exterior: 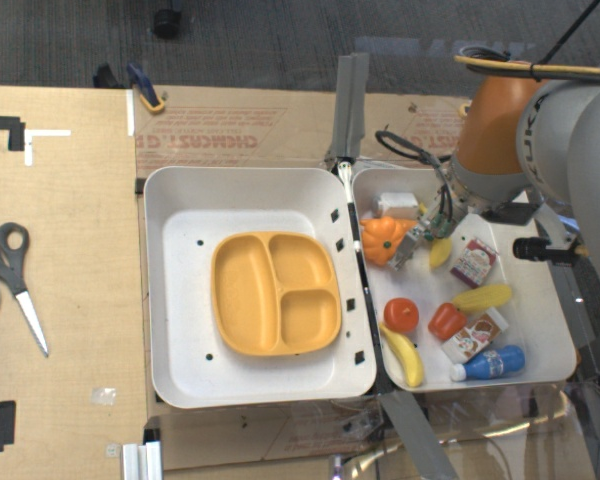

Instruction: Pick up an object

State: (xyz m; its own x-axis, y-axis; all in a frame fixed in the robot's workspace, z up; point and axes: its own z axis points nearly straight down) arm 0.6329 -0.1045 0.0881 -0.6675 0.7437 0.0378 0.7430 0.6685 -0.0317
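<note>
The right bin [540, 368] holds several small items. An orange pumpkin-like toy [378, 240] lies at its left wall, and a white box [397, 205] sits just behind it. My gripper [420, 236] hangs low over the back of this bin, right beside the pumpkin toy's right side and next to a small yellow piece [439, 254]. Toward the front lie a red tomato [401, 315], a red pepper [445, 320], a yellow corn cob [483, 296], a banana [404, 356] and a blue bottle [492, 363]. Nothing is visibly lifted.
The left bin [170, 268] holds an orange divided plate [276, 293]. A red-and-white packet [474, 264] and a small carton [473, 336] lie in the right bin. Scissors [15, 278] rest on the bench at the far left. The arm's orange band [500, 118] looms over the right bin's back corner.
</note>
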